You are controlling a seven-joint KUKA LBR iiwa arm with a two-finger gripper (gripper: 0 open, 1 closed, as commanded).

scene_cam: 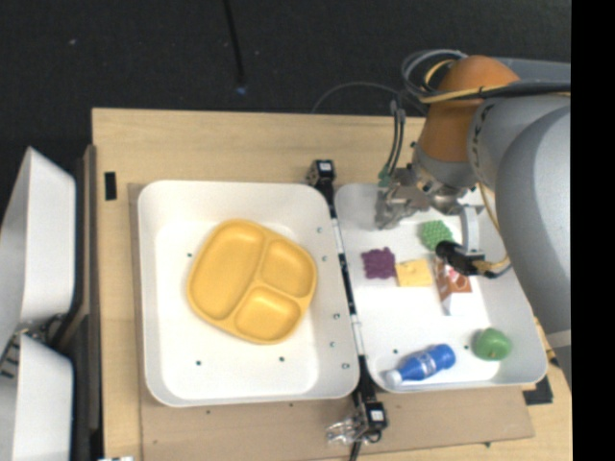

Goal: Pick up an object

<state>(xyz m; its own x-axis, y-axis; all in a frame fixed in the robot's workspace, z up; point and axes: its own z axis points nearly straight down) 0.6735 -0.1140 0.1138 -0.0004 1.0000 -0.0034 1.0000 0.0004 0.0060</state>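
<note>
In the camera view you have the arm (519,152) reaching in from the right, with its gripper (396,205) low over the far left corner of the right bin (423,339). You cannot tell from this angle how it is set, and nothing shows in its grasp.

Near it, toward you, lie a bumpy green object (435,231), a purple block (379,263) and a yellow block (414,274) just beside the purple one. A reddish packet (452,283) lies right of the yellow block. At the near edge you see a blue bottle (424,363) lying down and a green ball (492,344).

The left bin (163,353) holds a yellow divided tray (252,279).
</note>
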